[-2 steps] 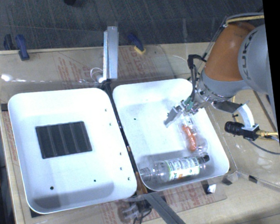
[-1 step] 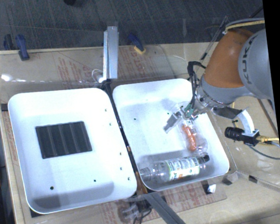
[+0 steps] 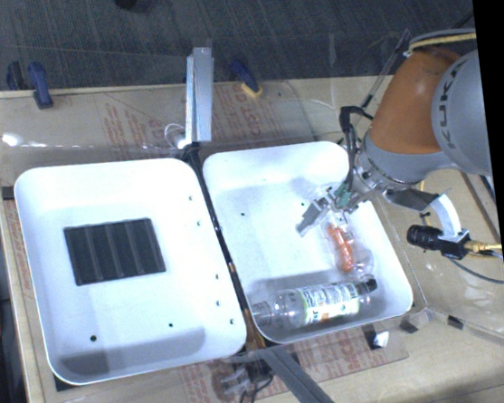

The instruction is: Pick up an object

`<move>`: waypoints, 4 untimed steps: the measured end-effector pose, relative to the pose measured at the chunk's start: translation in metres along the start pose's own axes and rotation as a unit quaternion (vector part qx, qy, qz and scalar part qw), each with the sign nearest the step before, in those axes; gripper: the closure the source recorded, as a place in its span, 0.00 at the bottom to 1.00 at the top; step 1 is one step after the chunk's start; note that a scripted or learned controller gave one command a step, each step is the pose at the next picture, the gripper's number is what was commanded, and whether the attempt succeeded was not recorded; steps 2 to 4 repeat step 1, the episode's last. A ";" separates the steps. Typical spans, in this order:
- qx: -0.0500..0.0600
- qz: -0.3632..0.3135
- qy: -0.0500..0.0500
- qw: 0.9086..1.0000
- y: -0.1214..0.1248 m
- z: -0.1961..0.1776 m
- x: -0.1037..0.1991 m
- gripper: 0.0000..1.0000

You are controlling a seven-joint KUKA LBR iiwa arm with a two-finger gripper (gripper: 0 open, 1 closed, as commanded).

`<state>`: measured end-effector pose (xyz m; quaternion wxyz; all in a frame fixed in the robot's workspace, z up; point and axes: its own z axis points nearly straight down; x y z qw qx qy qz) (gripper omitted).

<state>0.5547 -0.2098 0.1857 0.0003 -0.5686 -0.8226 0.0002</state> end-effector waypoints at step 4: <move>0.001 -0.006 0.001 1.000 -0.001 0.016 0.002 0.00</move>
